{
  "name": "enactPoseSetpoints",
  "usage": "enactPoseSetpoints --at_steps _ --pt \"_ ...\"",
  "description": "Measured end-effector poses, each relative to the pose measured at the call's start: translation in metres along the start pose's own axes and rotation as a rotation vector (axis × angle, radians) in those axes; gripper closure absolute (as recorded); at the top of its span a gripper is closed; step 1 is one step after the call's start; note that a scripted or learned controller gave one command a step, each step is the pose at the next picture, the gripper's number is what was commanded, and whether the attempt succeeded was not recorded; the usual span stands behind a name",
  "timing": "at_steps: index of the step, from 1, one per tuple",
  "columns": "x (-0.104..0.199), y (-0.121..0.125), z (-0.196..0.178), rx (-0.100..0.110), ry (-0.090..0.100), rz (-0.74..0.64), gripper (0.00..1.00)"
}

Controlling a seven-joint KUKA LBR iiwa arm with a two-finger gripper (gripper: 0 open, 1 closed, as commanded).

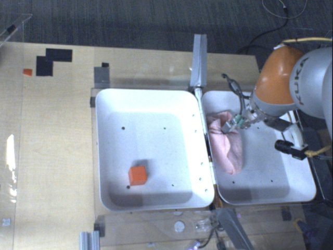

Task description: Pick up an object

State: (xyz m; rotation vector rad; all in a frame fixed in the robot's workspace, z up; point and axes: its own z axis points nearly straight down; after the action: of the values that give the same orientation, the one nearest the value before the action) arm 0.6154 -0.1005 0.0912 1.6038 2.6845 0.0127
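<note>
- My hand (232, 125) sits on the soft pink crumpled cloth (227, 146) in the right white bin (270, 186); its grip I cannot tell.
- A small orange block (138, 175) lies in the left white bin (151, 108).

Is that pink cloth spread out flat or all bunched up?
Bunched up. The pink cloth lies as a crumpled, lumpy heap along the left wall of the right bin, with the gripper at its upper end.

A block (138, 175) lies in the left bin (112, 108), a cloth (227, 149) in the right bin (281, 186).
</note>
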Motion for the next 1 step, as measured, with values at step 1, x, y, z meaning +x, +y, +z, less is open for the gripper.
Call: enactPoseSetpoints --at_steps 1 --pt "0.0255 -0.0003 -0.0964 0.005 0.002 0.186 0.00"
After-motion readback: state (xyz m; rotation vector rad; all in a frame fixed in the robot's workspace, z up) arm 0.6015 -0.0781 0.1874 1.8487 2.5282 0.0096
